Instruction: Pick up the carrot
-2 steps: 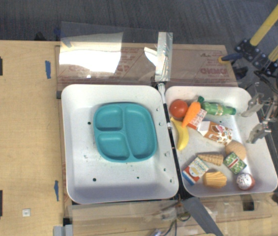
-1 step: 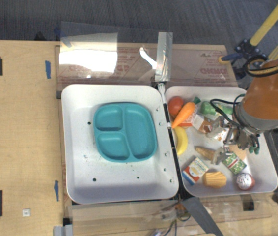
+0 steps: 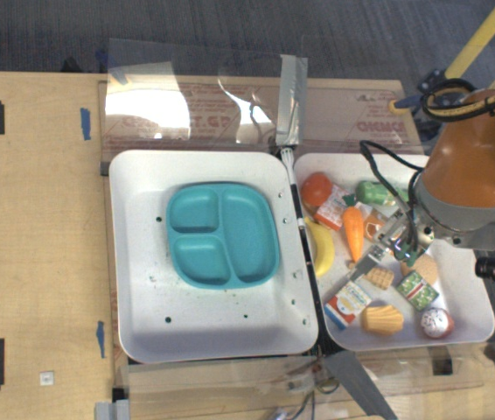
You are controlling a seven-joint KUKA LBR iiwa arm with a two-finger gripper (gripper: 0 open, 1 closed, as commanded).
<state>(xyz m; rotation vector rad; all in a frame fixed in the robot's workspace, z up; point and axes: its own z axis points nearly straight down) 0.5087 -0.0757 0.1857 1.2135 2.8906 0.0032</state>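
The carrot (image 3: 353,232) lies in the right bin (image 3: 475,322), pointing downward with its green top near a green vegetable (image 3: 375,192), between a yellow banana (image 3: 322,246) on its left and the gripper (image 3: 375,259) on its right. The gripper hangs low over the toys just beside the carrot; whether its fingers are apart or closed cannot be told, and nothing is visibly held. A teal divided plate (image 3: 223,234) sits in the left bin (image 3: 134,234)
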